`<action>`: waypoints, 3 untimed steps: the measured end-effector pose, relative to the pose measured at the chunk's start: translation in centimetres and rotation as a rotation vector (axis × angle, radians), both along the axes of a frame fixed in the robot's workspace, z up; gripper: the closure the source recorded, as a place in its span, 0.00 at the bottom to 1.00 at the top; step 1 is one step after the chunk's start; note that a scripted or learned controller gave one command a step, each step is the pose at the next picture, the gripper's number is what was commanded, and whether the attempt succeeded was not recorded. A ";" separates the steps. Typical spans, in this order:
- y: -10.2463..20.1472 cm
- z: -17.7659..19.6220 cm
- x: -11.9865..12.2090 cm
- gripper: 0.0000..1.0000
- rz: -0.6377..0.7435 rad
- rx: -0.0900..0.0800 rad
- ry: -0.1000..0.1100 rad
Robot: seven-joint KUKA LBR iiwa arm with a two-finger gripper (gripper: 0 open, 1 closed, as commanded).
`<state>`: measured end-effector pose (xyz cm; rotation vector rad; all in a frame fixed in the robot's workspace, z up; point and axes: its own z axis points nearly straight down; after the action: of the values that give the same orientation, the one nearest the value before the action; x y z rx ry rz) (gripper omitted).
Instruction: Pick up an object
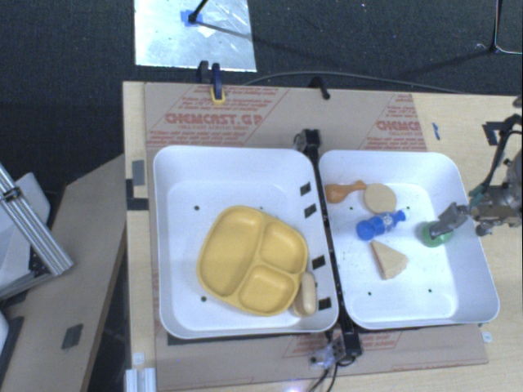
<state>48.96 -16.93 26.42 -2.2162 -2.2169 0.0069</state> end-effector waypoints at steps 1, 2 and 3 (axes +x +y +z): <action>0.0 0.5 0.2 0.00 0.003 -0.003 -0.010; 0.4 -3.8 0.6 0.00 0.002 -0.001 -0.006; -0.2 -9.5 -0.1 0.00 0.001 -0.001 -0.005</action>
<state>48.87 -17.08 16.92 -2.2186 -2.2205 0.0015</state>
